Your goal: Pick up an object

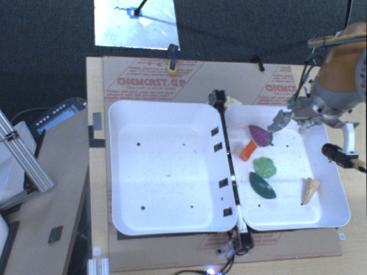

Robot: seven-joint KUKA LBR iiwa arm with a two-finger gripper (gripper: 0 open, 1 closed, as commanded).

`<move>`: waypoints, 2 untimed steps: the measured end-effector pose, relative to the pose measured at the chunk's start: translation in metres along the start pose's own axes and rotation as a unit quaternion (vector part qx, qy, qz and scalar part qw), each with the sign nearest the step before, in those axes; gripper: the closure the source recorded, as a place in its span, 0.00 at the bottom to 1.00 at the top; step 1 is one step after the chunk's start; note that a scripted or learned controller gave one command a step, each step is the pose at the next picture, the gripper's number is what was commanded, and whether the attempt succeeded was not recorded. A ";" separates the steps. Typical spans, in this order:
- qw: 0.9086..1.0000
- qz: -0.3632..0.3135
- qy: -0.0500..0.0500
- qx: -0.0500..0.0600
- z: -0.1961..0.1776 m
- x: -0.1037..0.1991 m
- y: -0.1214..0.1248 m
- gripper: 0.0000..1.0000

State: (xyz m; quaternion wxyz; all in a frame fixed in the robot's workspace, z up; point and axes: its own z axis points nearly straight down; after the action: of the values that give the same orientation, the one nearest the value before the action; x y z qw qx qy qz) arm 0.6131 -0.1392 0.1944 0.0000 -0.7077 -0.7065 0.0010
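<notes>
Right-hand white bin (330, 211), upper half: purple toy (260, 134), small, probably light and stiff plastic; grasp across its narrow middle. Pincer (281, 121) at its 2 o'clock, just beside; how far open, cannot tell. Orange piece (248, 150) at 7 o'clock.

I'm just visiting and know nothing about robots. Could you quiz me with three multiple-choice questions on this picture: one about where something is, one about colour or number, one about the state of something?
1. Which bin holds the objects? A) left bin B) right bin C) both
2. What colour is the object nearest the divider? A) orange B) blue C) black
3. How does the gripper stand? A) lifting the cone B) above the purple object, holding nothing seen C) resting in the left bin

Answers:
1. B: all five lie in the right bin.
2. A: the orange piece lies beside the divider.
3. B: the gripper hovers by the purple object; the cone lies on the bin floor.
</notes>
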 end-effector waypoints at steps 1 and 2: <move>1.000 -0.004 0.002 0.000 0.108 0.041 0.018 0.00; 1.000 -0.003 0.000 -0.003 0.091 0.038 0.019 1.00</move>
State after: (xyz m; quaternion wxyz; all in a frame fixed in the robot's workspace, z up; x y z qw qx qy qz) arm 0.6319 -0.1016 0.1035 -0.0017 -0.7053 -0.7089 -0.0013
